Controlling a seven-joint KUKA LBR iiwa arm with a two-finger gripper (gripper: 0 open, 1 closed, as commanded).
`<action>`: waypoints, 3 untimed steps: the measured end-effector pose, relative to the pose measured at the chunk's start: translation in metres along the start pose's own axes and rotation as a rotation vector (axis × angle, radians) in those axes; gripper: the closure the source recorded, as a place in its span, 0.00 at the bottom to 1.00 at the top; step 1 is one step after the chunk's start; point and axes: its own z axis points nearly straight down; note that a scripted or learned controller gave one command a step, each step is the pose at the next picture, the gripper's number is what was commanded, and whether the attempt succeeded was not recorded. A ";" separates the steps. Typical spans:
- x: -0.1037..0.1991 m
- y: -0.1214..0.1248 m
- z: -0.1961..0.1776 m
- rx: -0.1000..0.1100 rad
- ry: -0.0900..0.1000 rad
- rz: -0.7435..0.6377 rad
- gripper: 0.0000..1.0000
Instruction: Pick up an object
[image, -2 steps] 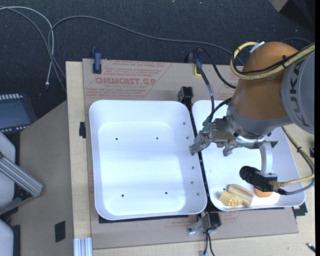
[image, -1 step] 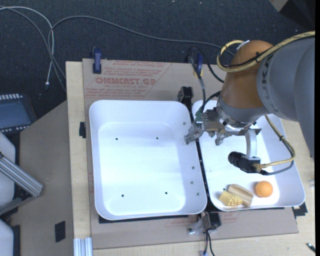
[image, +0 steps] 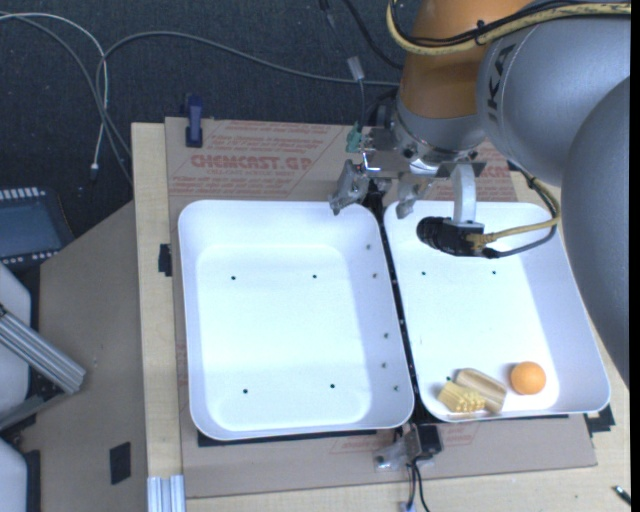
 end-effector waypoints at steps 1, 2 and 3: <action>-0.003 -0.001 -0.008 0.005 -0.002 0.005 1.00; -0.003 -0.001 -0.007 0.006 -0.003 0.005 0.00; -0.018 -0.045 0.091 0.016 -0.004 0.007 0.00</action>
